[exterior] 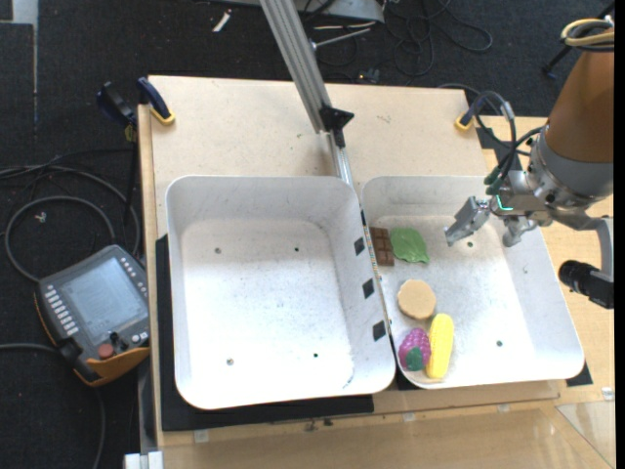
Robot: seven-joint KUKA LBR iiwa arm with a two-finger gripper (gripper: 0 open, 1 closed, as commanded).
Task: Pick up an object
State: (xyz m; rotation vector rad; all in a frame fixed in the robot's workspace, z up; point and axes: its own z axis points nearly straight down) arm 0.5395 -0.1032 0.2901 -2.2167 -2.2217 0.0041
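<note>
Setting: robotics lab. Evidence: grey and orange industrial robot arm (584, 115) at right edge of frame; grey handheld teach pendant with screen (96, 306) on dark carpet at lower left; loose black cables (29, 225) on floor at left; pale wooden bench (254, 130) bearing two shallow white plastic bins (195, 198); slanted aluminium camera strut (293, 52) at top centre.

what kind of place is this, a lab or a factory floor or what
Most likely a robotics lab or test cell. A robot arm reaches over two white bins on a plywood bench, a teach pendant lies on the dark floor, and loose cables trail around it.
</note>
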